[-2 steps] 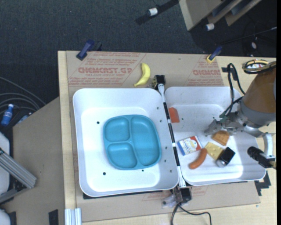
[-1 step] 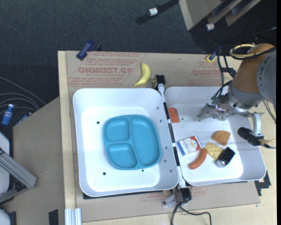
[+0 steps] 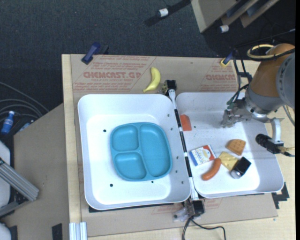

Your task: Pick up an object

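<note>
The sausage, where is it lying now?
The sausage lies in the right bin near its front edge, just below the small carton and left of the black block.

A dark blue-grey carpet (image 3: 70,23) covers the floor on the far side and to the left of the bench. The bench top is a pale board (image 3: 122,75) printed with faint red lettering (the word CHEMCAST can be read twice along its far edge). A blue clamp (image 3: 91,52) grips its far left corner. On the floor at left, black cables (image 3: 18,101) curve past a small blue-capped object (image 3: 7,123), and near the left corner lies a ribbed grey metal rail (image 3: 18,180). At the far right stands part of a tan cardboard box (image 3: 225,11). Light is even, with soft shadows.
</note>
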{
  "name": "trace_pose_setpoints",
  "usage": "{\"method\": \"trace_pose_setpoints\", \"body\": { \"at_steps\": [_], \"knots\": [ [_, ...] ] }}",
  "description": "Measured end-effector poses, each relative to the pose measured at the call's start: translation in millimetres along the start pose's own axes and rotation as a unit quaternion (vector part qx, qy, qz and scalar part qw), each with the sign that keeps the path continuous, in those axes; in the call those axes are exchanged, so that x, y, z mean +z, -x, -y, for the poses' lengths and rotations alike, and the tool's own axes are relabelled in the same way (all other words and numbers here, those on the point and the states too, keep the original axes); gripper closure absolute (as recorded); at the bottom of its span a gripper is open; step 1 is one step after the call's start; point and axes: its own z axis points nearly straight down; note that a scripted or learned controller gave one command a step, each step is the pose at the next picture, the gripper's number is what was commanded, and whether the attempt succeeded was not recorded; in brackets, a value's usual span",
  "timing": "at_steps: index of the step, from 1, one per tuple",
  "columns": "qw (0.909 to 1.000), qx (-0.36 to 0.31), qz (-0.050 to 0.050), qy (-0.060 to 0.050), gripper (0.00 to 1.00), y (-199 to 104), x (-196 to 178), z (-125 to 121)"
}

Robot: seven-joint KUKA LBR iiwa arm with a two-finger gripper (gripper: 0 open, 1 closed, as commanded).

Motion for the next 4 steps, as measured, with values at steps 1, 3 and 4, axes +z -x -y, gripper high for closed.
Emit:
{"method": "trace_pose_setpoints", "body": {
  "at_steps": [1, 3, 4],
  "knots": [
    [1.0, 0.0, 0.0, 0.0, 0.0, -0.1, 0.2, 0.1],
    [1.0, 0.0, 0.0, 0.0, 1.0, -65.8, -0.3, -46.3],
    [1.0, 0.0, 0.0, 0.0, 0.0, -66.0, 0.0, -46.1]
  ]
}}
